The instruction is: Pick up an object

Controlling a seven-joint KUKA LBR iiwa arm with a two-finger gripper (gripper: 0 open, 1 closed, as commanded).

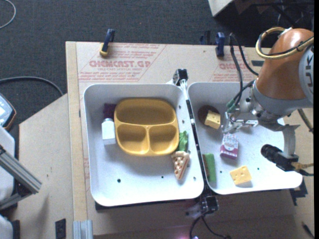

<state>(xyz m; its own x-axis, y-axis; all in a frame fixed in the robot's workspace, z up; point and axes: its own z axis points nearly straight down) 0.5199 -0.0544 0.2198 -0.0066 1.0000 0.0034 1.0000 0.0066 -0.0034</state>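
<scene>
My gripper [234,128] hangs over the right bin [279,183], open, with nothing between its fingers. Just below it lies a small red and white carton [229,147], a short gap away. To the left of the gripper a yellow cheese cube [213,119] rests on a dark brown round piece [204,112]. A yellow cheese wedge [241,176] lies near the bin's front, and a green stick [210,166] lies along its left wall.
The left bin [99,183] holds a yellow divided plate [146,126], a white bottle [108,130], a purple piece [109,108], a green piece [183,141] and a pizza slice toy [180,164]. The arm's grey and orange body covers the right bin's far right part.
</scene>
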